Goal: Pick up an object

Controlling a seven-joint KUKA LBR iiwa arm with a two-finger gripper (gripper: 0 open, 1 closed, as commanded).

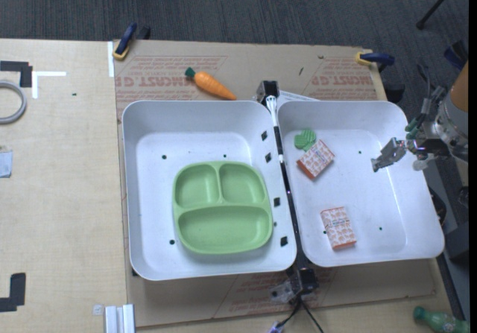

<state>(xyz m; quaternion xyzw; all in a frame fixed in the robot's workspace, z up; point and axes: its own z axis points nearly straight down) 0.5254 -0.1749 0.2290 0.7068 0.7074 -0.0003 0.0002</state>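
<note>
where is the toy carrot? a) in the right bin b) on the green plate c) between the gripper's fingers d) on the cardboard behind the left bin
d: the carrot lies on the cardboard just past the far rim of the left bin, outside both bins and far from the gripper.

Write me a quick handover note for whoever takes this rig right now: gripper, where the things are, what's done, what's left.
Gripper: over the right bin's right side, holding nothing I can see.
Right bin: two small patterned boxes, one upper left, one lower middle, plus a small green piece beside the upper box.
Left bin: green divided plate.
Toy carrot: on the cardboard behind the bins.
Done: nothing picked.
Left: grasp and lift one object.
</note>
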